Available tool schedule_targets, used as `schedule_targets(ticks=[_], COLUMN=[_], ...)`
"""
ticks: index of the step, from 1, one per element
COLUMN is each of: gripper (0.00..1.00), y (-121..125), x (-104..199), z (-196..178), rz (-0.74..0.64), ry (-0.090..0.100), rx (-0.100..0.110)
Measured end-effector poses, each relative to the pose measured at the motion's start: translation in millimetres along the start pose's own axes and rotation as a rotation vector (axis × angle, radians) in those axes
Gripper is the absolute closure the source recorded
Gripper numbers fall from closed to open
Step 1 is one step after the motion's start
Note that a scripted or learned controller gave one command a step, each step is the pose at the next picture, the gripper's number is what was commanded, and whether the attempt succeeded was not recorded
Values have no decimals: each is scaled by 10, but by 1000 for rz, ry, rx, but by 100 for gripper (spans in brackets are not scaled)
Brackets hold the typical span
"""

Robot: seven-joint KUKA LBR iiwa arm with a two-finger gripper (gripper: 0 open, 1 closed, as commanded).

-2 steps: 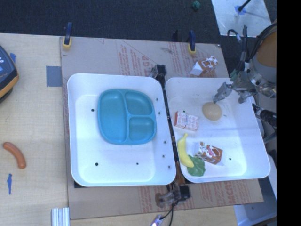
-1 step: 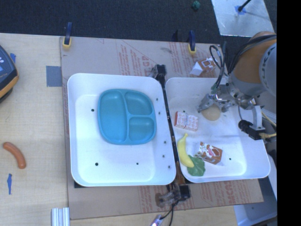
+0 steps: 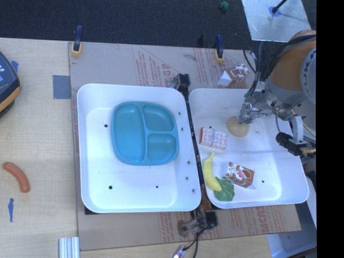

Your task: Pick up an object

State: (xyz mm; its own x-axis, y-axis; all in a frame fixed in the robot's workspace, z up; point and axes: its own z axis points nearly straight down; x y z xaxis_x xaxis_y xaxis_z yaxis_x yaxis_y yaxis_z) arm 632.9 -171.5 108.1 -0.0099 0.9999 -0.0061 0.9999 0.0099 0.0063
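The right bin [image 3: 269,198] holds a beige round object [image 3: 236,128], a red and white packet [image 3: 213,138], a yellow banana [image 3: 210,172], a green leafy piece [image 3: 224,191] and a small red and white carton [image 3: 239,174]. My gripper [image 3: 248,114] hangs from the grey arm at the right, right above the beige round object and touching or nearly touching its top edge. Nothing shows between its tips.
The left bin [image 3: 91,187] carries a blue divided plate [image 3: 145,133]. Another small carton [image 3: 234,75] lies on the cardboard behind the right bin. A sausage [image 3: 16,176] rests on the bench at far left, beside a dark device [image 3: 7,85].
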Motion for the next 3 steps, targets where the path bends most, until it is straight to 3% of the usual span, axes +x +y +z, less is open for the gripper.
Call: schedule_targets(ticks=[1, 2, 3], gripper=[0, 0, 100], y=[-10, -154, -138], x=[3, 483, 463], z=[15, 154, 23], rz=[0, 4, 2], ry=[1, 5, 2], rx=[3, 8, 5])
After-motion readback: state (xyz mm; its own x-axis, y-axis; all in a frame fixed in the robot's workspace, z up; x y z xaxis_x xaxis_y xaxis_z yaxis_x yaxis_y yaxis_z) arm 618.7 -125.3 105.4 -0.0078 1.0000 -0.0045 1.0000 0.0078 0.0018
